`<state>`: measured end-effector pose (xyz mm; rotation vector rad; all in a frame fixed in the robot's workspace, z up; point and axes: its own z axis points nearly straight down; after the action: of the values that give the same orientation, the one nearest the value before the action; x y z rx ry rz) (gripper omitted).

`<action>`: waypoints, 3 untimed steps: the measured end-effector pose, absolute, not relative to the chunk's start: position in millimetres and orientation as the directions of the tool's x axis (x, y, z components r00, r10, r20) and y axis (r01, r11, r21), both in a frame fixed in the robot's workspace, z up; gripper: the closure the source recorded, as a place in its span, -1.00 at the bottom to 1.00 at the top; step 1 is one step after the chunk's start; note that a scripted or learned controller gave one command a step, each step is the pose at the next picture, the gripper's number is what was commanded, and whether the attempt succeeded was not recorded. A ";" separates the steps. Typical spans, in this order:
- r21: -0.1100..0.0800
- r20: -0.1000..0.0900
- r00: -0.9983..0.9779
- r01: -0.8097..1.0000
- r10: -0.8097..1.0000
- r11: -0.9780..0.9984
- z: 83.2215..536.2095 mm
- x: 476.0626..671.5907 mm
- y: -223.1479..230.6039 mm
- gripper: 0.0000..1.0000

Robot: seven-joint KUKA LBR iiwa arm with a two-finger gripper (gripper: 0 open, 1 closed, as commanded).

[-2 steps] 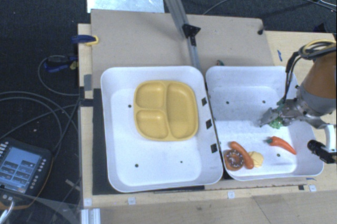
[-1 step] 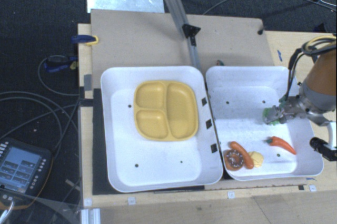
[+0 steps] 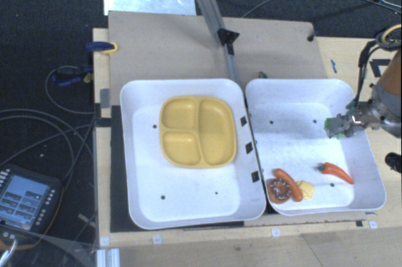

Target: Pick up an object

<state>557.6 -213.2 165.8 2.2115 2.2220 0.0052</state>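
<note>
**Inspector:** Which step is in hand?

**Assistant:** The approach, by my judgement. The grey arm's pincer (image 3: 336, 126) hangs over the right-hand shallow white plastic bin (image 3: 301, 91), near its right wall. Nothing is seen between its tips. Whether it stands apart or together, I cannot tell; it is small and blurred here.

**Inspector:** Location of the candidates?

**Assistant:** All lie in the right bin's near end. An orange carrot-shaped toy with a green top (image 3: 336, 173) lies nearest, below the pincer and apart from it. At the near-left corner sit a red sausage-shaped toy (image 3: 287, 183), a brown ring-shaped doughnut toy (image 3: 277, 191) touching it, and a small pale yellow lump (image 3: 306, 188) just beside the sausage. The left white bin (image 3: 135, 134) holds a yellow three-compartment plastic plate (image 3: 198, 131).

**Inspector:** What does the next move call for?

**Assistant:** Travel towards the near end, alignment across the carrot's narrow body, then descent. The clustered pieces look the riskier choice, being in contact.

**Inspector:** Brands, labels, writing?

**Assistant:** None legible. A handheld control pendant with a lit screen (image 3: 22, 196) lies on the floor at left; its screen contents cannot be read.
</note>
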 end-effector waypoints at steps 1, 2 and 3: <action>0.009 -0.003 -0.008 1.000 1.000 0.008 226.6 567.4 -210.3 1.00; 0.007 -0.002 -0.008 1.000 1.000 0.008 272.3 569.0 -210.5 1.00; 0.003 0.001 -0.012 1.000 1.000 0.012 275.7 579.8 -155.0 1.00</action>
<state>579.8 -155.0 275.7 2.2076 2.2332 0.0047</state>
